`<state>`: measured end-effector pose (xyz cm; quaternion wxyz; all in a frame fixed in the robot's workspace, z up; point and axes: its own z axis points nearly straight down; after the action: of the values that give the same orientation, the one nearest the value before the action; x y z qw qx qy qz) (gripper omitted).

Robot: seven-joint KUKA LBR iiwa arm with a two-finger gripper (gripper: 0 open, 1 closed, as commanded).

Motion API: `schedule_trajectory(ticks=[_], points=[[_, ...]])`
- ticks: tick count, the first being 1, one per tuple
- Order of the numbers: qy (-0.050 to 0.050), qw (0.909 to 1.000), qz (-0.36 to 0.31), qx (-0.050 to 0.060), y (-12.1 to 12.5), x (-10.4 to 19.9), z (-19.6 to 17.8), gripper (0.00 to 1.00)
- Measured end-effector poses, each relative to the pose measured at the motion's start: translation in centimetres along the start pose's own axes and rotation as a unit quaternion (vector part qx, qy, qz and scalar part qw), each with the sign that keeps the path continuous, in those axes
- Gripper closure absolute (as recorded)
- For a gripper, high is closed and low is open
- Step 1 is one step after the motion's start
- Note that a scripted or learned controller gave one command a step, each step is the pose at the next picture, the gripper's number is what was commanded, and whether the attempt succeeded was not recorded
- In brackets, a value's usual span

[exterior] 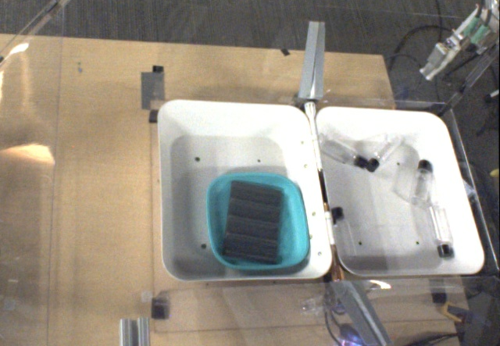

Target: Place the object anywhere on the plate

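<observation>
Your wooden bench (86, 204) carries two white bins. In the left bin (180, 180), towards the near edge, the dark ridged block (252, 221) lies on the teal plate (295, 215). Clear vials (422, 179) lie in the right bin (375, 235). You cannot tell the gripper's state.

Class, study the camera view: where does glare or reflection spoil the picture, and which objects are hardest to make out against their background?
In the camera view, a bright reflection washes over the bench's left side; the clear vials in the right bin nearly vanish against white, only dark caps showing; the dark ridged block on the teal plate stands out sharply.
</observation>
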<state>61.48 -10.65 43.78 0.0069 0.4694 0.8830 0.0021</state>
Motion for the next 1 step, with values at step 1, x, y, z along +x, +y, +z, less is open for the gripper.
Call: schedule_trajectory(ticks=[1], points=[[0.003, 1.0000, -0.007, 0.002, 7.66, 1.74, 9.01, 1.00]])
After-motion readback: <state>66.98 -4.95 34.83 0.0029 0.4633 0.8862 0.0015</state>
